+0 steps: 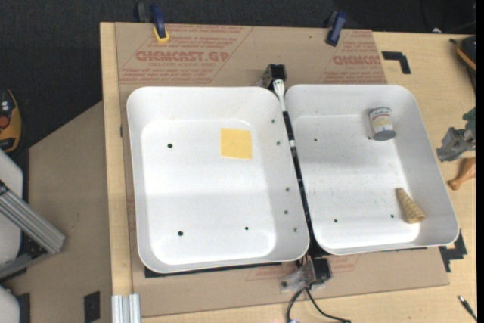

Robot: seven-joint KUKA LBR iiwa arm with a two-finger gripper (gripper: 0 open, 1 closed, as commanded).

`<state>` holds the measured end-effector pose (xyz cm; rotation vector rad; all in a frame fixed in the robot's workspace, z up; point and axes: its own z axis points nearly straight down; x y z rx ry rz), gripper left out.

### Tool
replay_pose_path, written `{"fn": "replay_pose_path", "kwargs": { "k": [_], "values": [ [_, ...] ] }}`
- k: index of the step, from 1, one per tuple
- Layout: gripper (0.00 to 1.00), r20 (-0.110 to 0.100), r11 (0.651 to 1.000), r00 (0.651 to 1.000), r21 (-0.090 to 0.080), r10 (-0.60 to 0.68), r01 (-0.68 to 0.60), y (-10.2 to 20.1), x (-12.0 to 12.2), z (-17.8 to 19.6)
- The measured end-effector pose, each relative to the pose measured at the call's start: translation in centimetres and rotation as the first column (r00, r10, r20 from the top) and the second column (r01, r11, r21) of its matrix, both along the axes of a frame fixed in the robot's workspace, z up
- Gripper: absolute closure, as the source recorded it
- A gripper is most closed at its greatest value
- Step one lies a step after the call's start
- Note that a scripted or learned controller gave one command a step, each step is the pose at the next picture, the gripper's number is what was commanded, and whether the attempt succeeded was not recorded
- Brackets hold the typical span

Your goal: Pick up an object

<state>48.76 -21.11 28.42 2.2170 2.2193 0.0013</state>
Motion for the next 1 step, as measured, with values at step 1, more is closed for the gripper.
{"fn": "replay_pose_path", "kwargs": {
  "k": [1],
  "values": [
    [1.0,0.018,1.0,1.0,-0.006,0.003,-0.003,1.09,3.74,20.01]
  ]
}}
